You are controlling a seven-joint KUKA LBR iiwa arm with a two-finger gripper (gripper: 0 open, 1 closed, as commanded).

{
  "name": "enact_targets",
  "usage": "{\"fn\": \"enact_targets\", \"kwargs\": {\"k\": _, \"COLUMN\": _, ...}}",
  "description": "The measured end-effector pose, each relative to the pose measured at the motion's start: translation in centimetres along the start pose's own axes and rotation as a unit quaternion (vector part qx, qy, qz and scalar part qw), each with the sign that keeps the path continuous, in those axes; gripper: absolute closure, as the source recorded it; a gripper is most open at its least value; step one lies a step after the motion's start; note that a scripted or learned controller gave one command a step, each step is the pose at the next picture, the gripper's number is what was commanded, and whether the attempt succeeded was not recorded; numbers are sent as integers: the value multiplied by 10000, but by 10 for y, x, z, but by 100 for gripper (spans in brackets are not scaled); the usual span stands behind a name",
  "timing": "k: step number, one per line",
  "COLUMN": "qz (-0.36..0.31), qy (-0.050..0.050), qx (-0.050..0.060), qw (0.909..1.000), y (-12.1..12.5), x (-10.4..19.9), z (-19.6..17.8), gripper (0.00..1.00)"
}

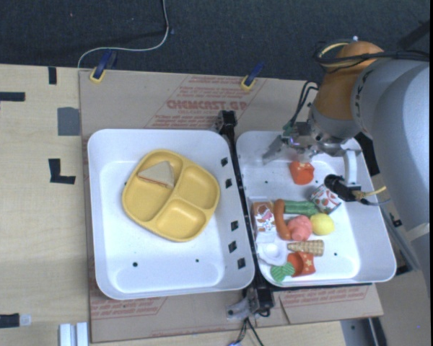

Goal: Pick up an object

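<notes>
Near edge of right bin (375, 265): toy food was piled — green piece, waffle-like piece (306, 248), yellow lemon (322, 225), pink ball (299, 228), carrot (281, 218). Left bin (108, 265) was occupied by a yellow divided plate (172, 194), with a sandwich wedge (157, 173) in its far compartment. Further back in the right bin, an orange-red toy (302, 171) was seen just below the claw (303, 144). Claw open or closed: cannot be told. Nothing was seen gripped.

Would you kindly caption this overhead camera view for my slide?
Grey KUKA arm's gripper hovers above a small red toy in the right white bin.
</notes>
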State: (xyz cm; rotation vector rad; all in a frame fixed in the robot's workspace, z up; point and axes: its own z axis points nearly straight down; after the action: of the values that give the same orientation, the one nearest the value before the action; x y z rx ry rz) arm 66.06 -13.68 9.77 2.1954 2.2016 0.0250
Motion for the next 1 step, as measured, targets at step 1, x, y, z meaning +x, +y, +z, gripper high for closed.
{"fn": "enact_targets", "kwargs": {"k": 1, "qz": -7, "qy": 8, "qx": -1, "qw": 10000, "y": -20, "x": 22, "z": -1, "gripper": 0}}
